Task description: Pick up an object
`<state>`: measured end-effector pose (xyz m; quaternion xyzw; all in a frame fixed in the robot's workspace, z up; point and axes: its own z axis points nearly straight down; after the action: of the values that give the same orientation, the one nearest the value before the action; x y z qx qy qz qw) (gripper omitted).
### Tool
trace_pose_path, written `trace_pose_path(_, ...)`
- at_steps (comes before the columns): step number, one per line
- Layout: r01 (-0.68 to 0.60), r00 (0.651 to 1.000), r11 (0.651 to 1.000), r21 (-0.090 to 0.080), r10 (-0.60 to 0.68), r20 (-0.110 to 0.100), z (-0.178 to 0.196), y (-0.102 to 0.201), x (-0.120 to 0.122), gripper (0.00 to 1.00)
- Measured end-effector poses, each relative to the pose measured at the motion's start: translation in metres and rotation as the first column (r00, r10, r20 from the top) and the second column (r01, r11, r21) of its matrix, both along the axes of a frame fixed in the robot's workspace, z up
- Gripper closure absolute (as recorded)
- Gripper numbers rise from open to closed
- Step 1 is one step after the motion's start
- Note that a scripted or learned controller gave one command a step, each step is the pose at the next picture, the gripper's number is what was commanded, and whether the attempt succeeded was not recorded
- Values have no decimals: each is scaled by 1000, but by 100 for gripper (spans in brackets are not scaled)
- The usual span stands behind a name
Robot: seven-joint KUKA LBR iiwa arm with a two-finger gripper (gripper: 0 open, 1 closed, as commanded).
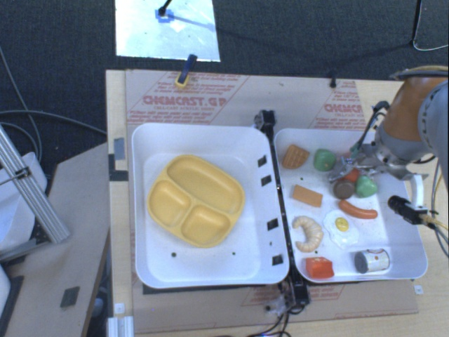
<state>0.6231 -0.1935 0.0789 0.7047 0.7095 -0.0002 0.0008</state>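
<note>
Claw (349, 176) of my grey arm hangs low in the right-hand white bin (414, 262), directly over a small brown round toy (344, 188) beside a green plastic piece (366, 186); whether it pinches either, I cannot tell.

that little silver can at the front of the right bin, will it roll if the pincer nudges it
Probably. The silver can lies on its side on the right bin's smooth floor, so a sideways push could roll it. Its rounded, shiny wall may slip between fingers. It looks small and toy-like, so likely light.
</note>
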Motion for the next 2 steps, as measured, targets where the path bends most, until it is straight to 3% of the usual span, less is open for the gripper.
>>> trace_pose_path(1, -1, 1000, 1000, 0, 1, 6, 17, 0, 1, 100)
trace_pose_path(2, -3, 1000, 1000, 3, 3, 6, 80, 61, -17, 100)
